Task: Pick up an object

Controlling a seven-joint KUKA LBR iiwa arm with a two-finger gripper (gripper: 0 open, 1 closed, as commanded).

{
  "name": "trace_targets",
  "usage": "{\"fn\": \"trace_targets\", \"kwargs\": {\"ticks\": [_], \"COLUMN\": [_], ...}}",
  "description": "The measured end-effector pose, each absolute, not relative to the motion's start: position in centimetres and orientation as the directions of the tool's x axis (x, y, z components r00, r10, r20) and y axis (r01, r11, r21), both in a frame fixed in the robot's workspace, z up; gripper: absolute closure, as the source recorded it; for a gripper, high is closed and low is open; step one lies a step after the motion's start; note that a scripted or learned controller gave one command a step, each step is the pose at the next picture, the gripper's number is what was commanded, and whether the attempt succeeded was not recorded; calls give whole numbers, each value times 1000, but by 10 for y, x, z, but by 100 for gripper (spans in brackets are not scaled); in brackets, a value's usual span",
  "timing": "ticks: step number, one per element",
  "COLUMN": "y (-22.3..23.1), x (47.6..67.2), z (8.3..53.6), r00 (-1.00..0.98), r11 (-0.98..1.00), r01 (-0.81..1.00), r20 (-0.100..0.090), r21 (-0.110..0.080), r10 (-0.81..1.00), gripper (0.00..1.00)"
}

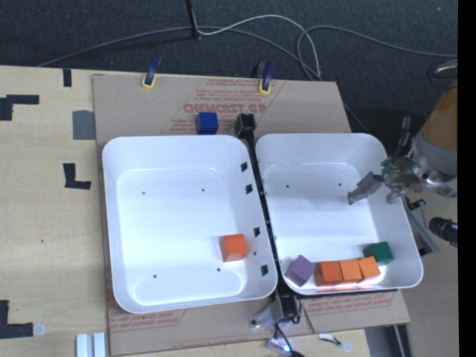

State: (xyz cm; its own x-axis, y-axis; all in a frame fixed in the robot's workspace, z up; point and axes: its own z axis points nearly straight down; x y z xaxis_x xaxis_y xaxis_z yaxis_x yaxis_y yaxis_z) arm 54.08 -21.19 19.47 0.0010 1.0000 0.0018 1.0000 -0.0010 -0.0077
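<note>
An orange cube is seen lying alone on the floor of the left bin, toward that bin's near right corner and close to the divider between the bins. In the right bin, a row of blocks is lined up against the near wall: a purple block at the left end, then a dark orange block, an orange block and a lighter orange block, each touching its neighbour. A green block is set just behind the right end of the row, near the right wall.

The gripper is held over the right bin's far right part, well apart from the row of blocks and from the orange cube. One grey finger is seen pointing left and downward over the bin floor; whether the hand is apart or together cannot be told from this angle, and nothing is seen held in it. The arm, with its orange band, is seen at the right edge.

A blue cube is seen outside the bins, on the cardboard sheet behind the left bin. The sheet is held at its far edge by two clamps with blue and yellow handles. Black clips are fixed along the seam between the bins.
</note>
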Motion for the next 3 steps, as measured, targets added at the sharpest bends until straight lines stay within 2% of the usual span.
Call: {"fn": "trace_targets", "kwargs": {"ticks": [1, 2, 3], "y": [-212, -209, -208], "x": [543, 551, 550], "z": [199, 145, 92], "r00": [0, -1, -1], "r11": [0, 1, 1], "r01": [1000, 1000, 1000], "r20": [0, 1, 1], "r21": [0, -5, -5], "r10": [1000, 1000, 1000], "gripper": [0, 0, 0]}}
